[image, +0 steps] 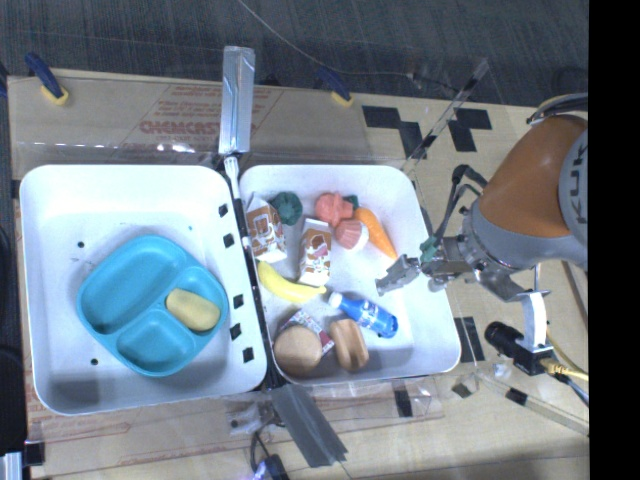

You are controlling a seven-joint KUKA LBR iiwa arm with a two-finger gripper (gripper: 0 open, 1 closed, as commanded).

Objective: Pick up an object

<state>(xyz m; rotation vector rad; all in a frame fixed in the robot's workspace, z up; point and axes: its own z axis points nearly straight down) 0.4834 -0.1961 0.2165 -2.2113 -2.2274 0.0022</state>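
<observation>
Right bin [432,320] holds two cartons, one banana [283,286], one blue bottle [366,315]; the gripper [398,273] hovers beside the bottle, jaws unreadable

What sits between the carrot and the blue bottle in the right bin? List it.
Nothing: in the camera view, bare white bin floor separates the carrot from the blue bottle. The hand hangs beside that stretch.
</observation>
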